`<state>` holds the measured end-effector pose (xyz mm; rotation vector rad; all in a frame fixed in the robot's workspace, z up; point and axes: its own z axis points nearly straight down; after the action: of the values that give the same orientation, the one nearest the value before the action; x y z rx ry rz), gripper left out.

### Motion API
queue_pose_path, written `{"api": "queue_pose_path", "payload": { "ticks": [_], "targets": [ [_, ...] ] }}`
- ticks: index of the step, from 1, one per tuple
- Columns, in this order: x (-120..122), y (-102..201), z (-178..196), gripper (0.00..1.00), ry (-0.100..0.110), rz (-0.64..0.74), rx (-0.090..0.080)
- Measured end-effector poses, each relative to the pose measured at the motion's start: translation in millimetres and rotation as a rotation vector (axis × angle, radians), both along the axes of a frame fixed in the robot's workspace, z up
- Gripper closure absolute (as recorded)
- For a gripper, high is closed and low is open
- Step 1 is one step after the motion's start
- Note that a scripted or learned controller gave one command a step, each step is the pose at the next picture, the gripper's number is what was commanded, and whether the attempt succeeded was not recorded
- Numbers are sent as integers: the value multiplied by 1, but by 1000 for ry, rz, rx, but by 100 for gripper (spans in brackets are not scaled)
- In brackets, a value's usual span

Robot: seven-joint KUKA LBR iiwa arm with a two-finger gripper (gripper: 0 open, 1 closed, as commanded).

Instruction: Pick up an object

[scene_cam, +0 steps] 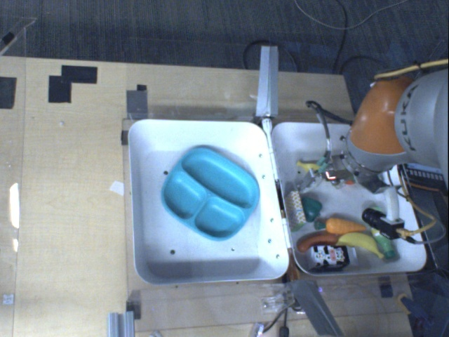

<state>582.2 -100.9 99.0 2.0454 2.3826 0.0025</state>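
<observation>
Overhead slanted view of a pale wooden worktop [63,223] bearing two shallow white bins side by side, against dark grey carpet [140,12] on which a thin looped cable [330,12] lies. Black rectangular markers [70,81] sit on the worktop's far left. The left bin [151,258] contains a blue three-compartment tray [210,192]. The right bin [414,258] holds a cluster along its near side: a carrot [345,225], a banana [361,243], a brown sausage-shaped item [312,241], a dark teal object [311,207] and a black-and-white item [330,257]. The arm [400,121] reaches in from the right; its tool [333,174] is low over the right bin's far part, and whether it is released or clenched cannot be told.
</observation>
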Motion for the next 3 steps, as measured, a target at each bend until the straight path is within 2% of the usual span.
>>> {"api": "queue_pose_path", "payload": {
  "ticks": [1,2,3],
  "targets": [
    [55,-29,-11,0,-9,-30,0],
    [59,-59,1,0,-3,-378,0],
    [86,-79,-14,0,10,-231,0]
  ]
}}
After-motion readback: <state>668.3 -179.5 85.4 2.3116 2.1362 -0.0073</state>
